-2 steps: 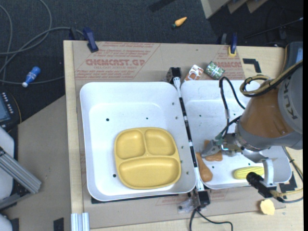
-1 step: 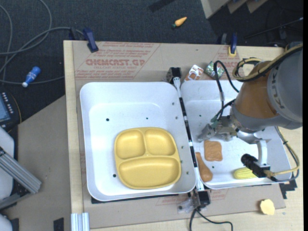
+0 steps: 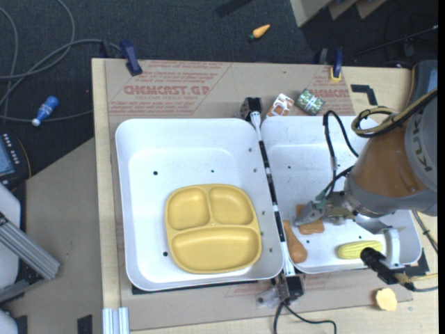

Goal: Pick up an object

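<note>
Orange-brown, lumpy toy food piece (image 3: 312,227) lies under the gripper (image 3: 311,218); whether its jaws grip it, cannot tell.

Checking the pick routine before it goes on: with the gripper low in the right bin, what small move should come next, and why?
Probably a short straight descent, then a close. The gripper sits right over the orange toy food piece in the right bin, and nothing visibly sits between its fingers.

Yellow tray (image 3: 212,228), white bins (image 3: 139,186), orange-banded grey arm (image 3: 393,165).
</note>
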Available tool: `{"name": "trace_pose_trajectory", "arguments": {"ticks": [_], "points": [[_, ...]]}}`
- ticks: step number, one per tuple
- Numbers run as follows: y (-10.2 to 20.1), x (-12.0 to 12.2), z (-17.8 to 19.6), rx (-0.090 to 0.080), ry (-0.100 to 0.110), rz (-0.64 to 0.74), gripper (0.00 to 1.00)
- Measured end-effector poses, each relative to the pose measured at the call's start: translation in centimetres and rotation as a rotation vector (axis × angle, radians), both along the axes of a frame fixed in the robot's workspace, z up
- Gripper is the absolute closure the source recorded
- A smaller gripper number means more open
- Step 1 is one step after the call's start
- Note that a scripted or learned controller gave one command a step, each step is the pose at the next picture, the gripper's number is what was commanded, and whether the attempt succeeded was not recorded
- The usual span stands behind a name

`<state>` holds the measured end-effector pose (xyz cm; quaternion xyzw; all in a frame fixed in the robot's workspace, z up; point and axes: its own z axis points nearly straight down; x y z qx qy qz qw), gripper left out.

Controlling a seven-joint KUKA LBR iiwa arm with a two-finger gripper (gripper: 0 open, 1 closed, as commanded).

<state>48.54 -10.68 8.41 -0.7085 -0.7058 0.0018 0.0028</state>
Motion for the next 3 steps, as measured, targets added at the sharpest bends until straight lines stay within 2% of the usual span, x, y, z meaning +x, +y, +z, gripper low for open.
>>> {"name": "trace_pose_trajectory", "arguments": {"ticks": [1,2,3], "points": [[0.6,2.2,0.0,-0.003,-0.009,0.005,0.00],[1.5,0.6,0.0,0.001,-0.003,0.003,0.00],[1.5,0.7,1.0,-0.001,-0.006,0.004,1.00]]}}
